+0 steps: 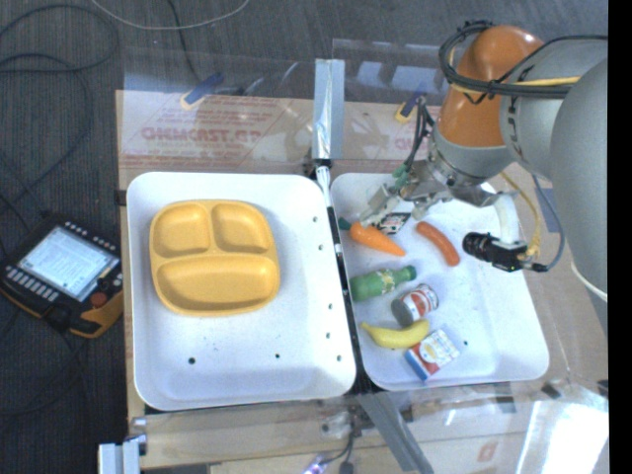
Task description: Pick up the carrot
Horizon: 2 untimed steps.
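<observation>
From the overhead camera, the tabletop (133, 136) carries two shallow white bins side by side. The left white bin (197, 363) holds a yellow plastic divided plate (214, 256). The right white bin (513, 344) serves as the landmark for the rest. The orange plastic carrot with a green top (377, 239) lies in that bin's upper left part, close to its left wall. The grey arm with its orange band (489, 72) reaches over the bin's upper edge, and the two-finger gripper (393, 215) hangs just above and beside the carrot; whether the jaws are apart or together cannot be told. Near the bin's middle lie an orange-red sausage-shaped toy (438, 243), a green plastic bottle (382, 281) and a small red and silver can (416, 304). Toward its lower edge rest a yellow plastic banana (395, 335) and a small blue and white box (433, 353).
</observation>
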Motion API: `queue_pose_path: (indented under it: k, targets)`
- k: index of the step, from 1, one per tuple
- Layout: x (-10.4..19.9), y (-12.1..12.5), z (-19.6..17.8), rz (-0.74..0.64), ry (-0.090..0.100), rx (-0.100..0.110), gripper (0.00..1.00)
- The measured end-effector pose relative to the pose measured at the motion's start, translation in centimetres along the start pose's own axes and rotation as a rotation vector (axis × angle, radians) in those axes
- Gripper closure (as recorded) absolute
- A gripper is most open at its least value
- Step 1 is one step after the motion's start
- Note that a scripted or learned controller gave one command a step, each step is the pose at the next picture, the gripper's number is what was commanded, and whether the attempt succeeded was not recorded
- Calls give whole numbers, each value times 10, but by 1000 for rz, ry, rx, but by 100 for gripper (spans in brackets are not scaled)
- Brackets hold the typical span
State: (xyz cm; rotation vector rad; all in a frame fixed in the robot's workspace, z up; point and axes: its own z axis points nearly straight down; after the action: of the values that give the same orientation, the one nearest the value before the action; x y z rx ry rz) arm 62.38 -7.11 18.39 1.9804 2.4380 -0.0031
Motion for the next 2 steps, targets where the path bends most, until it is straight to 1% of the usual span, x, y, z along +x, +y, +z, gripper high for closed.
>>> queue_pose_path:
  k: [1, 2]
  targets:
    - [-37, 8, 67, 27, -3, -28, 0]
    - [-19, -63, 94, -324, -7, -13, 0]
